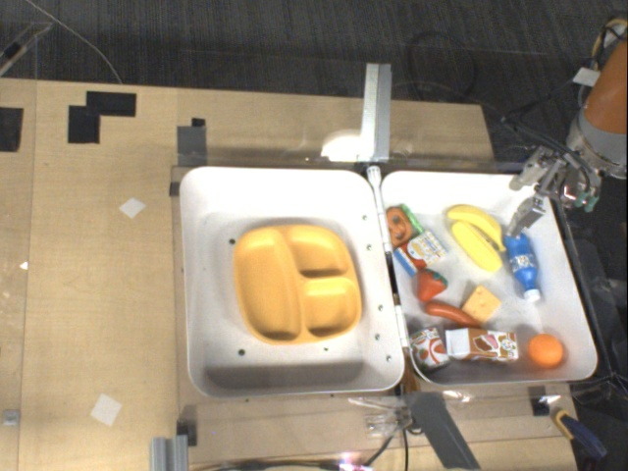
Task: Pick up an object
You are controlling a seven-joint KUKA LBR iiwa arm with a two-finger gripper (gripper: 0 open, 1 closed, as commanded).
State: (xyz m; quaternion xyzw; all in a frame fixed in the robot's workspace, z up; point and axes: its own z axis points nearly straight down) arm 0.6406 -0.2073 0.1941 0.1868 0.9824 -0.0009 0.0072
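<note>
With its fingers slightly parted and holding nothing, the gripper (527, 214) hovers in the right bin (579, 351) just far of the bottle (523, 265), which (round, and touching the bananas (475, 235)) could roll away.

No legible text; print on cartons (478, 343) too small.

The hand (531, 209) hangs over the far right corner of the right bin (579, 292). Just below it lies a blue bottle (522, 264), left of it a banana (475, 235). An orange (546, 351) sits well nearer the camera.
</note>
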